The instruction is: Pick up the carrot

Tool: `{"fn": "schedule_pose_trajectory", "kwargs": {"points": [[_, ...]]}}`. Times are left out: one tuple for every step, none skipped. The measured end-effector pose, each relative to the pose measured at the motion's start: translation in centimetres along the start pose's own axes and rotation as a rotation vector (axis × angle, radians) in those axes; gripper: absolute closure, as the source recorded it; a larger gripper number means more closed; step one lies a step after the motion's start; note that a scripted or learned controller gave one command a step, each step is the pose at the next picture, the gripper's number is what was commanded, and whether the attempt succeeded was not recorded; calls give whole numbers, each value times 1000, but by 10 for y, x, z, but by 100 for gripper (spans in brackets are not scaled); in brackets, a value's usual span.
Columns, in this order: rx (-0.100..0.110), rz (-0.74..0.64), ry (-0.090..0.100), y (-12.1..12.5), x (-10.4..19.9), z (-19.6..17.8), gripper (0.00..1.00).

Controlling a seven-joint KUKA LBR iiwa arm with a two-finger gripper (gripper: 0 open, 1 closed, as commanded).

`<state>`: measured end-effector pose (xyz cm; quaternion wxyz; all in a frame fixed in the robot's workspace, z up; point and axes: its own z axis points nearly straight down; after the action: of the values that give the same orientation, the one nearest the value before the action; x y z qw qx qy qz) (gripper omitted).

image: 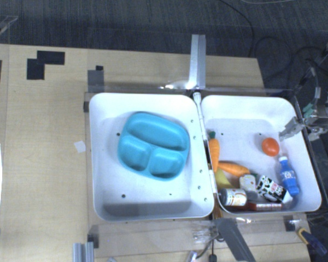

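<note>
carrot point(214, 150) along right bin's point(246, 111) left wall, tip partly hidden

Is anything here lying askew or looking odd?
Nothing is spilled or damaged. The carrot lies pressed along the right bin's left wall, and the blue plate sits turned at an angle in the left bin.

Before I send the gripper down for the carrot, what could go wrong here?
1. The carrot lies tight against the right bin's left wall, so a finger may hit the wall.
2. A second orange piece touches its lower end and could be grabbed instead.
3. The gripper is at the bin's far right edge, so the approach crosses the orange ball.
</note>
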<state>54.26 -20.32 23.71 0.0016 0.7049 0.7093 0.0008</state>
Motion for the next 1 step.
{"fn": "schedule_pose_trajectory", "kwargs": {"points": [[0,-271,1,-10,102,71,0]]}}
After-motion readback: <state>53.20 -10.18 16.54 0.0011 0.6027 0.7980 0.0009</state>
